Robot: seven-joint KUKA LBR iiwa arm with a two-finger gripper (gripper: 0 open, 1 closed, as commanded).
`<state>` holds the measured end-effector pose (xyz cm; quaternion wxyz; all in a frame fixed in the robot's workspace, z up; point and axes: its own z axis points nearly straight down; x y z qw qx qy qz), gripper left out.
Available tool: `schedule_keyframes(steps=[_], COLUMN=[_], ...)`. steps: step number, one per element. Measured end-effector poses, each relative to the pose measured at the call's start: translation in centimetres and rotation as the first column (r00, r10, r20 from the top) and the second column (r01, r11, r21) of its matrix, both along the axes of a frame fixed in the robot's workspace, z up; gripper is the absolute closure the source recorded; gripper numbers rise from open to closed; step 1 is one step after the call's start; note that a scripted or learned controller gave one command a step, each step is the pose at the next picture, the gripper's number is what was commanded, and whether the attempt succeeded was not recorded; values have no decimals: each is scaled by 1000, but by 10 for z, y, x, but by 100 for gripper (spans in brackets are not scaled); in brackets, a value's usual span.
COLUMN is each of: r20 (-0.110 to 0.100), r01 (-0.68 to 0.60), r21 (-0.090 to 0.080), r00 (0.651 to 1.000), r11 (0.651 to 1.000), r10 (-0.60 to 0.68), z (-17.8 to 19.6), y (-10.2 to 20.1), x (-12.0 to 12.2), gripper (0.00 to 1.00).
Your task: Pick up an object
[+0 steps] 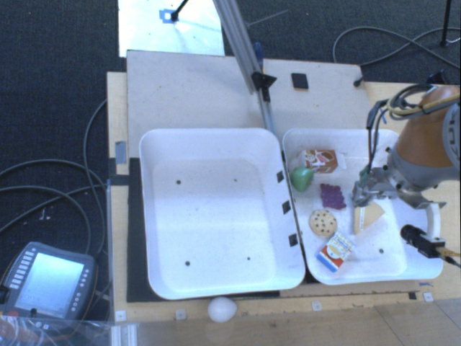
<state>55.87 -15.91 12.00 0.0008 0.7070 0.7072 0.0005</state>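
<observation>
Just above the pale yellow cheese-like wedge (370, 215), long axis slanting away, the claw (362, 193) hovers; finger state unclear.

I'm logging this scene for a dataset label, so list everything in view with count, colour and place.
Bins: 2, white, side by side on the bench.
Pear: 1, green, right bin, left side.
Packet: 1, brown-red, right bin, far end.
Grapes: 1 bunch, purple, right bin, middle.
Cookie: 1, tan, right bin.
Carton: 1, white-red-blue, right bin, near end.
Wedge: 1, pale yellow, under the gripper.
Egg: 1, white, bench's near edge.
Pendant: 1, grey, lower left.
Gripper: 1, grey, over right bin.
</observation>
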Motion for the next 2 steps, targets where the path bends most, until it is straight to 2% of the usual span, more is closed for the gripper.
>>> schedule_keyframes(steps=[1,2], r20=[3,3], r01=[1,-1], r21=[-1,0], r00=[1000,1000], r11=[1000,1000], r10=[-1,1], z=[56,101], y=[-10,-4], x=[-2,2], gripper=[100,100])
